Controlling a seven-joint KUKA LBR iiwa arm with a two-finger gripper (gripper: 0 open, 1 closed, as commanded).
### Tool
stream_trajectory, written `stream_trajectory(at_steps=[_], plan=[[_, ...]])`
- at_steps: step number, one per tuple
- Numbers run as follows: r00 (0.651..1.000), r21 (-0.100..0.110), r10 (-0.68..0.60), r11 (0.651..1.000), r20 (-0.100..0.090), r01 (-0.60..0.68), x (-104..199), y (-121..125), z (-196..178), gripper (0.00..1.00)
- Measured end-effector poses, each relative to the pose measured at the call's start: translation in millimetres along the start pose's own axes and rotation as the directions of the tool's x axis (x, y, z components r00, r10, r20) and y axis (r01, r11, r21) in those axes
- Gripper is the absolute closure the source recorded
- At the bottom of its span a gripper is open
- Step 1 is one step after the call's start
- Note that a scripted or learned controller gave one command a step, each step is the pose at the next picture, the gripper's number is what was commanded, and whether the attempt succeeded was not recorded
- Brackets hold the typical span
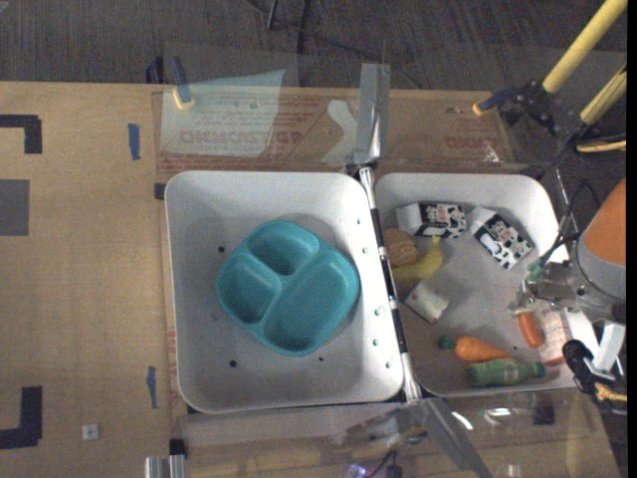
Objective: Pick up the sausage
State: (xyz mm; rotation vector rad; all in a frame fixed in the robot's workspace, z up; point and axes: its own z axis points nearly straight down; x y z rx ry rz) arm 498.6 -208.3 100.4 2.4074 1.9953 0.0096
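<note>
A: Where's the sausage (pixel 530 329)?

B: In the right bin (pixel 468 189), near its right wall: the short orange-red piece, just right of the carrot (pixel 476 348) and above the green bottle (pixel 506 371).

A: And the gripper (pixel 545 289)?

B: Directly above it in view, just toward the bin's far side, apparently touching or nearly so. The metal hides the tips, so I can't tell how far apart they stand, nor whether anything is caught between them.

A: Which way does it lie?

B: Long axis roughly near-to-far, slightly tilted. I'd judge the move is a short drop, straddling it across its width.
</note>
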Motion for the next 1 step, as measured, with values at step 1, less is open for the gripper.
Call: stream_trajectory(at_steps=[1], plan=[[0.999,0.014,-0.040,0.999,-0.005,0.040,39.2,-8.6,-137.1,1.00]])
